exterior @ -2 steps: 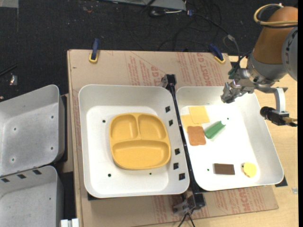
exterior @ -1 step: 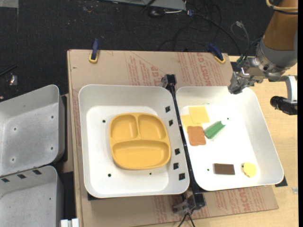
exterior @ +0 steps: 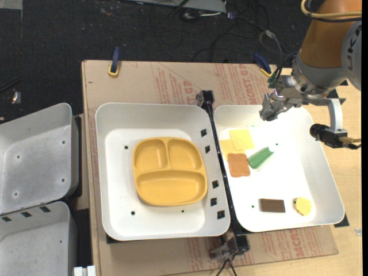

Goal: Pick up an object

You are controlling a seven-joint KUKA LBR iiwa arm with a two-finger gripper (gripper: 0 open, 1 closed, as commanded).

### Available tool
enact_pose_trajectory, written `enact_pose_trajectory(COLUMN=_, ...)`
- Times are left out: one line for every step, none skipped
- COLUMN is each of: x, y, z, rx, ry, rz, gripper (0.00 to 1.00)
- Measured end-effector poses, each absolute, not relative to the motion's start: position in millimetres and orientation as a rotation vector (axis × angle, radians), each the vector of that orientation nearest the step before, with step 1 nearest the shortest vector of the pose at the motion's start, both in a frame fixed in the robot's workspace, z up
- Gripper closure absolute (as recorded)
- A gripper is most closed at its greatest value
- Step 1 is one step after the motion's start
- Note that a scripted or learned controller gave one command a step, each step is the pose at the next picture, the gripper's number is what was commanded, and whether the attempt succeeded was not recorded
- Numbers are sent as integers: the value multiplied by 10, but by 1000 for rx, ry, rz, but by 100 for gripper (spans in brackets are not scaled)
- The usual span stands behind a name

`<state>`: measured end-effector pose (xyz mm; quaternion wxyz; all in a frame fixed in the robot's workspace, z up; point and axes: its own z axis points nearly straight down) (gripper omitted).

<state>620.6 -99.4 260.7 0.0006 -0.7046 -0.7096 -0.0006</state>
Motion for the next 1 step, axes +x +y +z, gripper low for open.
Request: enact_pose_trajectory(x=6049, y=-517, z=2660, rx=-2213, ry=-2227, rz=1, gripper=100)
